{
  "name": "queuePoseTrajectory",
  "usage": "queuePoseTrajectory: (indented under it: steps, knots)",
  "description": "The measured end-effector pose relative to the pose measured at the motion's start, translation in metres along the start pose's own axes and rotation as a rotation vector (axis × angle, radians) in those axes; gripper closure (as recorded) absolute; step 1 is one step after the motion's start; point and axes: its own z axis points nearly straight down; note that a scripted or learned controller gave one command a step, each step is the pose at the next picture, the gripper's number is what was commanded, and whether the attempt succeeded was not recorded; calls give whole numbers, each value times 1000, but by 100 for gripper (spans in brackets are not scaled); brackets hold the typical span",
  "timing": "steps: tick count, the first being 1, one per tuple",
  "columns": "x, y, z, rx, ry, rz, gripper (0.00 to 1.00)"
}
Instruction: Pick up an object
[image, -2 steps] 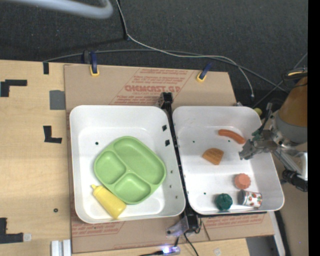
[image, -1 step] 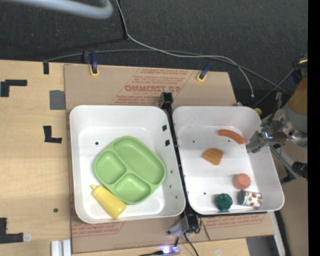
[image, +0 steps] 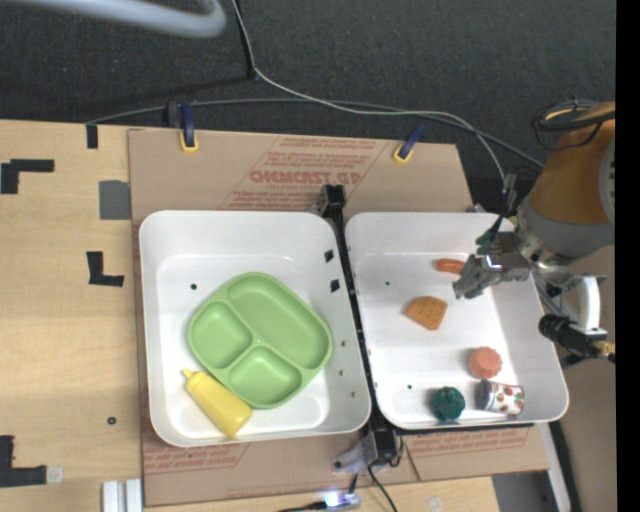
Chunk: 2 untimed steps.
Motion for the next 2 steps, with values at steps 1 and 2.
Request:
queuePoseTrajectory:
  steps: [1, 2]
  knots:
    - [53, 18, 5, 1, 1, -1, 100]
    - [113, 25, -8, 0, 1, -2, 100]
